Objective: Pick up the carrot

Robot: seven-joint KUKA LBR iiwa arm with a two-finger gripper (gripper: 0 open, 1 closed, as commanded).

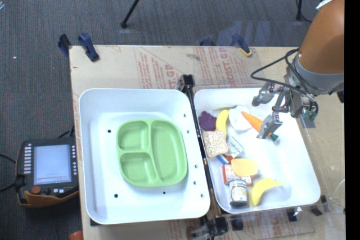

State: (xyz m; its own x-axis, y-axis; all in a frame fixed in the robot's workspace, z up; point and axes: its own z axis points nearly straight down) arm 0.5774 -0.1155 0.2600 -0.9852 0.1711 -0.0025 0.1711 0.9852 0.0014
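Carrot (252, 120) lying diagonal, tip pointing upper-left

The carrot (252, 120) is small and orange, with a pointed shape. It lies flat in the right bin (292, 168), in the far part, tilted so one end points far-left and the other near-right. Its far-left end lies just beside a white object (239, 119).
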